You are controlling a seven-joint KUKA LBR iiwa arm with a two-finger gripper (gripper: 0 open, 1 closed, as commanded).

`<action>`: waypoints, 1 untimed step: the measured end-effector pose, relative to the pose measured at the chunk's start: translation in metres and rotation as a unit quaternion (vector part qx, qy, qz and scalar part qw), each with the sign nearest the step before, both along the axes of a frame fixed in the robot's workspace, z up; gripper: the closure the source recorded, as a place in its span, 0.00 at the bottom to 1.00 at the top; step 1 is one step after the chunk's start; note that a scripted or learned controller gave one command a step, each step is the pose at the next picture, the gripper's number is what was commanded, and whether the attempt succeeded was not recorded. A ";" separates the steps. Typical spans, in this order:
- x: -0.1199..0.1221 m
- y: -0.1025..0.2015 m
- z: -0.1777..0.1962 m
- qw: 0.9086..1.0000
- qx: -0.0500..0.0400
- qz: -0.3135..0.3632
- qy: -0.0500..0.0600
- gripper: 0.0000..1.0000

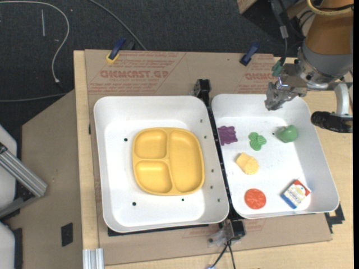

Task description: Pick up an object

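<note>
Small toy objects in the right white plastic bin [322,175], gripper [276,101] above its far edge.
Grey arm with orange band [332,21] reaches in from far right, wrist angled down; finger spread can't tell, nothing visibly held. Loose in bin: flat purple piece [227,134], knobbly green piece [257,141], rounded green piece [288,133], lumpy yellow chunk [247,163], red disc [255,198], small white printed carton [295,194]. Left white bin [106,150]: smooth yellow three-compartment plate [168,161].

yellow divided plate [168,161] in left bin [106,150] | blue clamps [116,50] on cardboard [146,72]
</note>
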State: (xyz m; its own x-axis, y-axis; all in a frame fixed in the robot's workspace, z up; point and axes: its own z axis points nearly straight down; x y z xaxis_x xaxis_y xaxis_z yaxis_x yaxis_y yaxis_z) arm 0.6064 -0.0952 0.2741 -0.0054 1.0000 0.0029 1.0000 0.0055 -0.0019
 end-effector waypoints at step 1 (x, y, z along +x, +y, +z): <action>-0.027 0.056 -0.009 1.000 0.000 0.000 0.001 1.00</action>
